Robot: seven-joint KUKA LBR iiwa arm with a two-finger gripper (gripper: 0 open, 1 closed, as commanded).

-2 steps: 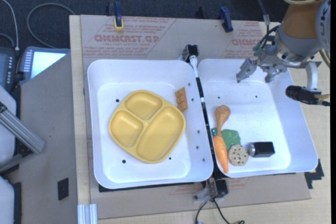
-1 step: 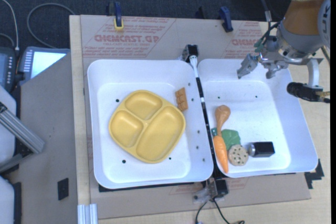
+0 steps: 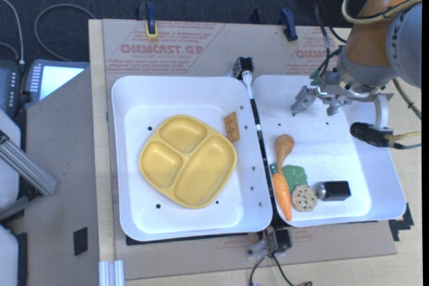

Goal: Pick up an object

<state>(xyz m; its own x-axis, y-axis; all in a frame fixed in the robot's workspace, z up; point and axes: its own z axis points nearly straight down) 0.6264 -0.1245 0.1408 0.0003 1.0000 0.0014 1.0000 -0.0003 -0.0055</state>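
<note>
I see gripper (image 3: 320,98) over right bin (image 3: 375,174) upper part, fingers spread, gripping nothing. Carrot (image 3: 281,195), cookie (image 3: 303,198), drumstick (image 3: 283,147) at bin's lower left, apart from gripper. Yellow divided plate (image 3: 188,161) in left bin (image 3: 127,144).

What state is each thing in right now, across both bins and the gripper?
Yellow divided plate: flat in the left bin, compartments bare.
Waffle piece: beside the plate's upper right rim, in the left bin.
Carrot: lying in the right bin along its left wall.
Cookie: lying next to the carrot.
Chicken drumstick: lying above the carrot.
Gripper: over the right bin's upper part, holding nothing.
</note>
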